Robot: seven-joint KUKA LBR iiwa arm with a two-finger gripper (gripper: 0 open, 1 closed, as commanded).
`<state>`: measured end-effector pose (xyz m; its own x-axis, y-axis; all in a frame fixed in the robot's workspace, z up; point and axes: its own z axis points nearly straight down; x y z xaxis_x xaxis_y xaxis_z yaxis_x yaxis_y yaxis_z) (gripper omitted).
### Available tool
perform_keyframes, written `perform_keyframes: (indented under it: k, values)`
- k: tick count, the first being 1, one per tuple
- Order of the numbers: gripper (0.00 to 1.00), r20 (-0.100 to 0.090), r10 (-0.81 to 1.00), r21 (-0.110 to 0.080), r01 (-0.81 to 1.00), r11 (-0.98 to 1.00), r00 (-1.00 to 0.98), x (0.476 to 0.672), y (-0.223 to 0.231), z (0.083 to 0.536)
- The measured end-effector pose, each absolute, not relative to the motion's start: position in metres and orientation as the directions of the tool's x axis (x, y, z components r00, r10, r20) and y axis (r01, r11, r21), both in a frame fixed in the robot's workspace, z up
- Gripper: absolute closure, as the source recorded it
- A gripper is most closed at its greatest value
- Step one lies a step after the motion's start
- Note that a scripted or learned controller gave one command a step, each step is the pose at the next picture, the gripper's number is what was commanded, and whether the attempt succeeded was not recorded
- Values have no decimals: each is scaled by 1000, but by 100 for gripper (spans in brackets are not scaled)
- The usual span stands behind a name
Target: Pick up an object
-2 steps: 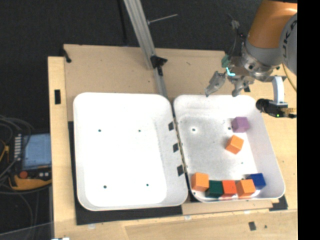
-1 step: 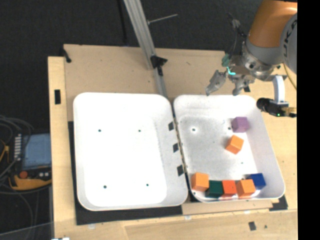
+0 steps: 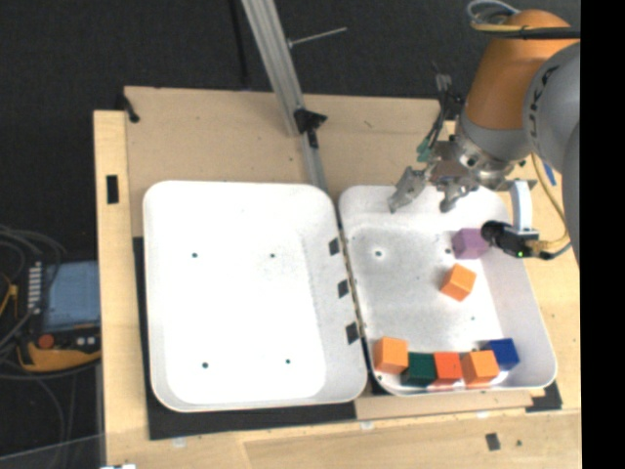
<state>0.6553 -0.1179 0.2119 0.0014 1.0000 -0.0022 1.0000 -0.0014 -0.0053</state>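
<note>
An orange cube [image 3: 457, 282] lies tilted in open room near the middle of the right bin [image 3: 415, 262], with a purple block [image 3: 470, 242] just beside it at 1 o'clock. Along the bin's 6 o'clock rim, five blocks crowd together: an orange block [image 3: 392, 354], a green block [image 3: 421, 368], two more orange ones [image 3: 447, 365] [image 3: 480, 365] and a blue block [image 3: 503, 352] toward 5 o'clock, pressed close to the wall. The bin's 9 o'clock half offers bare white floor. The left bin [image 3: 244, 291] sits edge to edge with it on the table [image 3: 225, 130]. At the right bin's 12 o'clock rim hangs the tool [image 3: 428, 192], its two fingers spread apart with nothing between them, well apart from every block. The grey arm [image 3: 508, 86], orange-banded above the wrist, slants down from 1 o'clock.
</note>
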Motion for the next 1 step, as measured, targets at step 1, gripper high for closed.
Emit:
perform_keyframes:
  k: [1]
  values:
    - [0, -3, 1000, -5, 1000, -5, 5, 661, -122, 152]
